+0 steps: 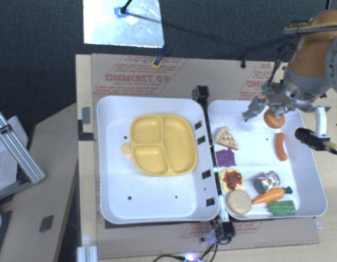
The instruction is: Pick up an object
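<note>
On your left sits a white bin (111, 162) holding a yellow divided plate (160, 144). The right bin (315, 192) holds toy food: a pizza slice (226, 138) and purple piece (225, 158) near the divider, then, nearer you, a round bun (238, 202), a carrot (269, 195) and a green piece (282, 207). Further right lies a sausage (281, 146). At the far right corner, the gripper (265, 109) hovers with its fingers spread apart, holding nothing; an orange ball (274, 118) sits just beside it. The ball looks light, smooth and hard, likely to roll or slip, so you should close squarely across its middle.
</note>
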{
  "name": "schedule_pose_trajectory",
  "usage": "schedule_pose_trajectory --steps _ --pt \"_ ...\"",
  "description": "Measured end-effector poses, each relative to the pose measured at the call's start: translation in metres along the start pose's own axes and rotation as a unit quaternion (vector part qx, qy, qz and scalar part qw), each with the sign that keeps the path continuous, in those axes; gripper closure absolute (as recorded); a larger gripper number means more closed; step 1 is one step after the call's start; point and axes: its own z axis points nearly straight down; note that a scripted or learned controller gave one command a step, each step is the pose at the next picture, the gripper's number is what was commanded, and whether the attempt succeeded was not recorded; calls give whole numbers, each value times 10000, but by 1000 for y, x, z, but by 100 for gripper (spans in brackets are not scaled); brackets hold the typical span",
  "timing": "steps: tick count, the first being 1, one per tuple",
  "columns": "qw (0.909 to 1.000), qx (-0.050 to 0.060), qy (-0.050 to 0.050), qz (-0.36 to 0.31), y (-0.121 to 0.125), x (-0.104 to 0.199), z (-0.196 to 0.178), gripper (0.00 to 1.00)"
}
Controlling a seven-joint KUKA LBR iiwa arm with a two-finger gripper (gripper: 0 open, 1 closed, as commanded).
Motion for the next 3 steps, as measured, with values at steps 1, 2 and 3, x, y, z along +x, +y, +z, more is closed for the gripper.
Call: schedule_pose_trajectory --steps 1,2,3 --pt "10000 -59 -8 -10 3 0 -7 0" --pt "10000 -35 -5 2 -3 -2 54 0" --pt "10000 -40 -5 1 -3 0 96 0"
